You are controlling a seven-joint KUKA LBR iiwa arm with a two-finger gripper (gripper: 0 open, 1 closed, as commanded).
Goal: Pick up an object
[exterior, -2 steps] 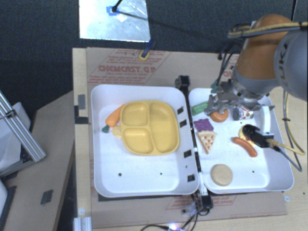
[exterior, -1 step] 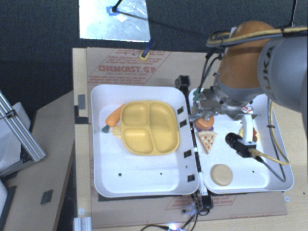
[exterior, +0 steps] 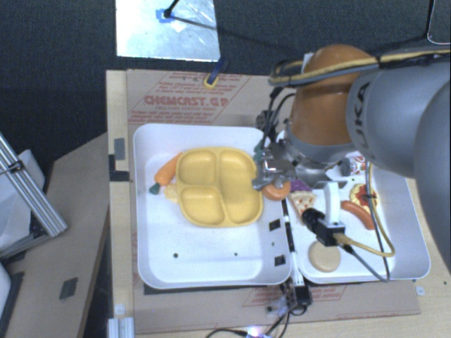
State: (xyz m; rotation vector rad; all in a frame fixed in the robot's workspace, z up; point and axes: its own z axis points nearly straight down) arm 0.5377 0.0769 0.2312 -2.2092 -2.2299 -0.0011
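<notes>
Camera view: yellow tray in left bin.

Robot lab: KUKA arm over two white bins on cardboard-covered bench, cables beside arm.

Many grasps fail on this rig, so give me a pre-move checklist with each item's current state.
1. Gripper located: ok, at the divide between the bins, beside the yellow divided plate.
2. Object between the jaws: cannot tell; the wrist hides them.
3. Orange piece just under the gripper: ok, partly visible.
4. Carrot reachable: ok, lying against the plate's left edge in the left bin.
5. Pizza slice, round cookie, sausage in the right bin: ok, visible.
</notes>
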